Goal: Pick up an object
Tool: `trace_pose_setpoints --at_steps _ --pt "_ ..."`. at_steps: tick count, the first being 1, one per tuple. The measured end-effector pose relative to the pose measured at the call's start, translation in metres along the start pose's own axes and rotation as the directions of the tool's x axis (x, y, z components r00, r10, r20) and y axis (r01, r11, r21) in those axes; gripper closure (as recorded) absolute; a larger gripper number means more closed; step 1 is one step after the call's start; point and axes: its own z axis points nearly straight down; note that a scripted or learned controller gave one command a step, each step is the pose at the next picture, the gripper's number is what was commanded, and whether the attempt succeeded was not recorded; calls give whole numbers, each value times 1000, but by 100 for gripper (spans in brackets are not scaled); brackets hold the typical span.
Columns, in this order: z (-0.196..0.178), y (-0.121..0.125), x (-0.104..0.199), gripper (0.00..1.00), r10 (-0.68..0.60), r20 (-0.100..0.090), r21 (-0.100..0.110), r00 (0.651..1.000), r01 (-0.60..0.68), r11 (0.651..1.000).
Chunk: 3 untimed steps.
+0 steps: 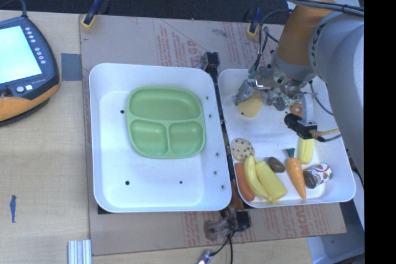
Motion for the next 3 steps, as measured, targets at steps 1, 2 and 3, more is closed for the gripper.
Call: trace_pose_setpoints --at_steps 1,2,3 --pt "0 0 -1 0 -1 0 0 1000 1 1000" --pt "0 0 -1 0 -1 0 0 1000 1 1000" --pt "0 0 0 0 -1 0 1 1000 1 1000"
